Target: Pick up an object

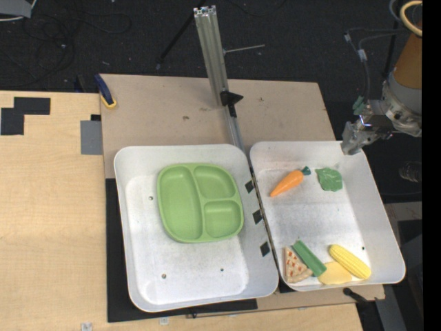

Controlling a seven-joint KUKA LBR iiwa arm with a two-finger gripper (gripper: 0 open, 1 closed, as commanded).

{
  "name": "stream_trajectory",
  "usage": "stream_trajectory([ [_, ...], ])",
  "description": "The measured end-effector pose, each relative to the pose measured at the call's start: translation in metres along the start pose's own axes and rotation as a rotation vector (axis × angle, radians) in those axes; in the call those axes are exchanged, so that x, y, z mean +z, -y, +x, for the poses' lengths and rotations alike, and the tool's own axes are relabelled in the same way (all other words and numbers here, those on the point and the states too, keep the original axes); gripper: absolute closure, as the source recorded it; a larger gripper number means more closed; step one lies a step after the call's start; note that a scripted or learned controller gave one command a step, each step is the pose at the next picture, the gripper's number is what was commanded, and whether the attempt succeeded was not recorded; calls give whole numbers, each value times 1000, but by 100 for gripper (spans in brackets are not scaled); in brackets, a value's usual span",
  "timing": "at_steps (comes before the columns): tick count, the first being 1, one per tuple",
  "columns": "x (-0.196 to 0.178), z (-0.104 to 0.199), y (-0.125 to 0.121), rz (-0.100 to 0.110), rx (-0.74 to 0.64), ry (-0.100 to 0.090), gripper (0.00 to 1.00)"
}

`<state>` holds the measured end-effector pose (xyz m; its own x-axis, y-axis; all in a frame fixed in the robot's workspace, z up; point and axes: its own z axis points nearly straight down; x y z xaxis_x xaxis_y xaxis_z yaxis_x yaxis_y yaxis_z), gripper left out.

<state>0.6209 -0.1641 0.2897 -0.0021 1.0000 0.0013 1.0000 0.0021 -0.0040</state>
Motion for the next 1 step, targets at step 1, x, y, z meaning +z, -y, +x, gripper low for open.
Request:
stream_trajectory([
  [1, 5, 39, 22, 1, 0, 0, 100],
])
